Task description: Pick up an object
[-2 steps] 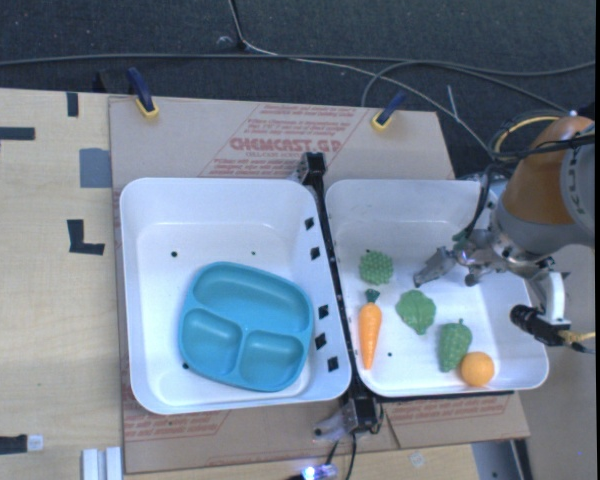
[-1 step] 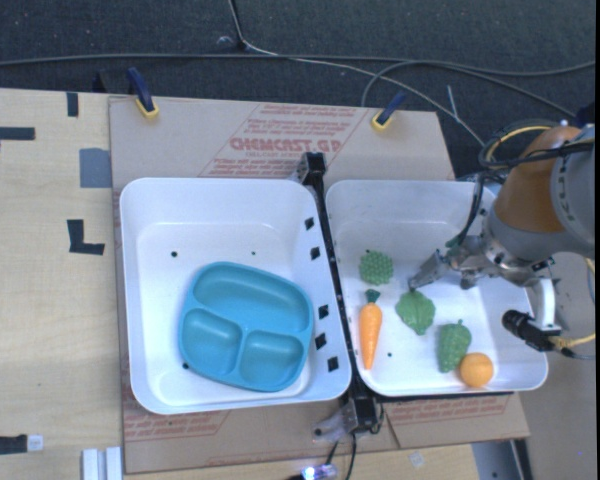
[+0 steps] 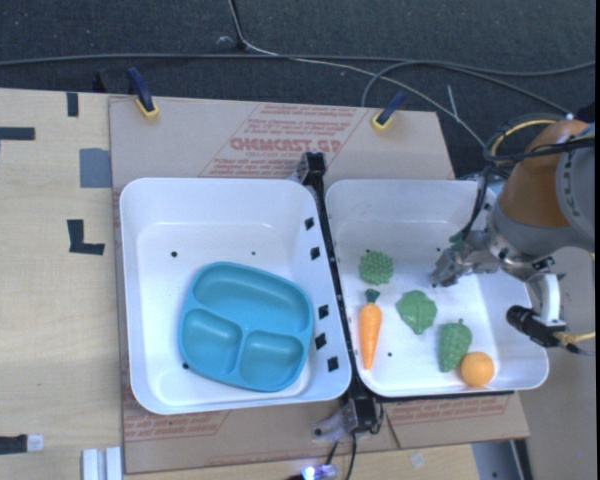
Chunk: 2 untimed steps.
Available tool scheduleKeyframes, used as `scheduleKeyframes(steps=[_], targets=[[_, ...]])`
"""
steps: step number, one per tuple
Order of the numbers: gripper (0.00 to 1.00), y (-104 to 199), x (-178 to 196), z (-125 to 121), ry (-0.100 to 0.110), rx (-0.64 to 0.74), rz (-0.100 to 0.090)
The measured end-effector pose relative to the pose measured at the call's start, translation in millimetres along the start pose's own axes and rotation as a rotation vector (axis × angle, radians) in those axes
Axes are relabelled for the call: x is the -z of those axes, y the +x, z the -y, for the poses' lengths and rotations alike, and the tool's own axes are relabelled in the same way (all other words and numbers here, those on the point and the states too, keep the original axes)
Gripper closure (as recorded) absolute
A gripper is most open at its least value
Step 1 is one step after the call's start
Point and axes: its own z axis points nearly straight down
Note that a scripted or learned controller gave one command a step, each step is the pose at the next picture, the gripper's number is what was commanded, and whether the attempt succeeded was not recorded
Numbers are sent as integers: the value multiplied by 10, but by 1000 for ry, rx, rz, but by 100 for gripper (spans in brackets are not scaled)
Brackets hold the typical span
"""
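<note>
Five toy foods lie in the right bin (image 3: 345, 200): nearest an orange (image 3: 477, 369), then a carrot (image 3: 369, 334). Farther right, the end effector (image 3: 447, 271) (its state unclear) hovers; I'd descend squarely over one piece, avoiding neighbours.

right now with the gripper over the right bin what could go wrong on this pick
1. The gripper hangs over bare bin floor, beside the leafy green piece, so closing here may catch nothing.
2. The orange ball and the green vegetable touch in the corner by the right bin's wall; a grab there could hit the wall or nudge both.
3. The carrot lies close to the divider, leaving little finger room.
</note>
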Motion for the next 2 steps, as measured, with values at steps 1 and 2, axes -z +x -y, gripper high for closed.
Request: scheduleKeyframes(steps=[1,2], targets=[[100,-52,458,-69,2,-1,-4],[100,37,991,-145,1,1,-4]])
